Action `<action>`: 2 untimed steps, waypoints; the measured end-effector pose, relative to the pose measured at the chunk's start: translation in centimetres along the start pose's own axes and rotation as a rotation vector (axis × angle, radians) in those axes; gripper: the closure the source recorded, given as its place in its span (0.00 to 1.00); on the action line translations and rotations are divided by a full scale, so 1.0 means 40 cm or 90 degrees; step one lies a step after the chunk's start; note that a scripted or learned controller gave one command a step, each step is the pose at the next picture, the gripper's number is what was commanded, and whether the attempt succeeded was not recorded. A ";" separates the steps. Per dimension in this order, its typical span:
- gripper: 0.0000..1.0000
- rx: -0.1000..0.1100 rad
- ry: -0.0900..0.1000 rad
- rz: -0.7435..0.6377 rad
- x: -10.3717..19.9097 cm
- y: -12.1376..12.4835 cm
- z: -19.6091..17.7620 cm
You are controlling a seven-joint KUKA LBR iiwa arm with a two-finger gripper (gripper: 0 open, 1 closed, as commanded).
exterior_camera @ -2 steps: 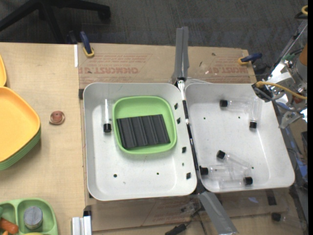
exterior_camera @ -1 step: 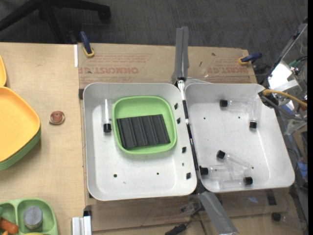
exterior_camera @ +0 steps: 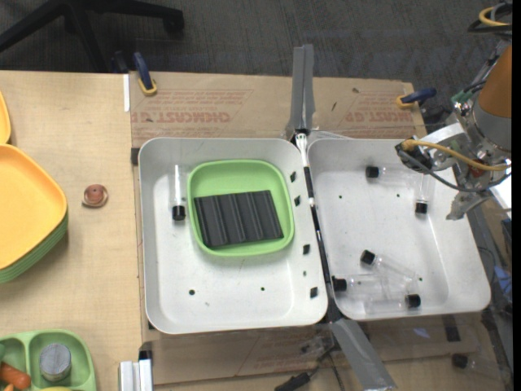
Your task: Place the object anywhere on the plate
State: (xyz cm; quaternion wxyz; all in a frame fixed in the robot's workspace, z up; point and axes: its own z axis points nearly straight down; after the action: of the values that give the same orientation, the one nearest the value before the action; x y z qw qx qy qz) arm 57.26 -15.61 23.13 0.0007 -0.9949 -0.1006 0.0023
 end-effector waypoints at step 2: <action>0.00 -0.001 0.001 -0.044 0.134 0.186 0.040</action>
State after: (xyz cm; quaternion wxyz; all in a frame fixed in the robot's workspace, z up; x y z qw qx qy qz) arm 64.00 -21.81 21.48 0.0001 -0.9909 -0.1346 0.0016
